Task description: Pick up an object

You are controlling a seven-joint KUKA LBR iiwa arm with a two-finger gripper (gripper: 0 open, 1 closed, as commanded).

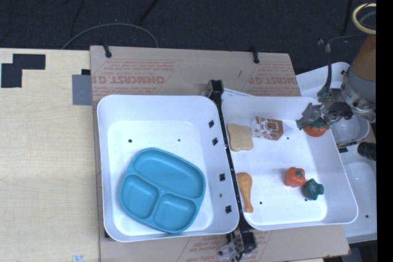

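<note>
Where the arm (363, 73) comes in from the right, its gripper (314, 119) hangs over the upper right rim of the right bin (334, 208), and between the dark fingers (306, 117) sits a small red-orange object (317, 129), rounded, tomato-like, with a dark patch on top. The fingers are closed narrowly around it, and it appears held just above the bin's rim rather than lying on the floor of the bin.

Inside the right bin lie several other pieces, all apart from one another. A tan slice of toy bread (240, 137) rests near the upper left corner. Beside it, toward the middle, is a small brown and white packet (268, 127). A pale orange drumstick-shaped piece (245, 190) lies along the left wall, lower down. Toward the lower right sit a second red-orange rounded toy (295, 177) with a green top and, just beside it, a dark teal lump (312, 189).

The left bin (110, 132) holds a blue divided plate (161, 189) with three compartments, lying flat in its lower half. Both bins stand on a cardboard sheet (184, 70) on the wooden bench (43, 162).
</note>
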